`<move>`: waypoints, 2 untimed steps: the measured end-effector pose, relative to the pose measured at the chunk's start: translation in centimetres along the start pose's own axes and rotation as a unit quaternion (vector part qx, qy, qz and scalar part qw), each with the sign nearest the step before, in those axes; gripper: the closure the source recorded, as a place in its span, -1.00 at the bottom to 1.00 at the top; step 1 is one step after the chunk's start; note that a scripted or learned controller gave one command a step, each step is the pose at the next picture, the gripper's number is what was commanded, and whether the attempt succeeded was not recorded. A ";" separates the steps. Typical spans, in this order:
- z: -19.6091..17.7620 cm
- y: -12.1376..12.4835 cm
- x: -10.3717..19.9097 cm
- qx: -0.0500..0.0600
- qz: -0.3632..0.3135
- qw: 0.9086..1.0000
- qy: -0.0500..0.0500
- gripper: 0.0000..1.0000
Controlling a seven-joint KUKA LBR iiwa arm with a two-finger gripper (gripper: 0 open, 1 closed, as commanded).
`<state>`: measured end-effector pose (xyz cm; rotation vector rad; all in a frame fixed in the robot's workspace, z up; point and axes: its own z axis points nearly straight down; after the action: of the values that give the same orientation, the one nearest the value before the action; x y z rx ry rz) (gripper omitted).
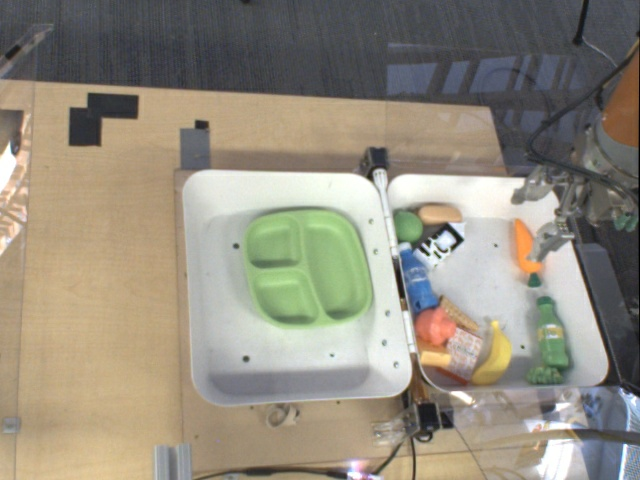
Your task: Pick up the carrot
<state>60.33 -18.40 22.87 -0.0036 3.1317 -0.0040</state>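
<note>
The carrot (524, 245) lies in the right bin (590, 313) near its right wall, above the green bottle (548, 340). The pincer (556, 220) hangs beside it, its state unclear.

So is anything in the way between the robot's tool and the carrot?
Nothing visible is. The carrot lies on bare floor near the right wall of the right bin, and the tool hangs right beside it. The green bottle sits lower down in the view, apart from both.
</note>
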 end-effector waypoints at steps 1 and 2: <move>13.8 -2.2 -0.7 0.001 -0.049 0.999 -0.005 -1.00; 12.5 -2.0 -1.1 0.002 -0.052 0.999 -0.009 1.00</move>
<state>61.54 -20.42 10.38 -0.1665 3.1086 -0.0109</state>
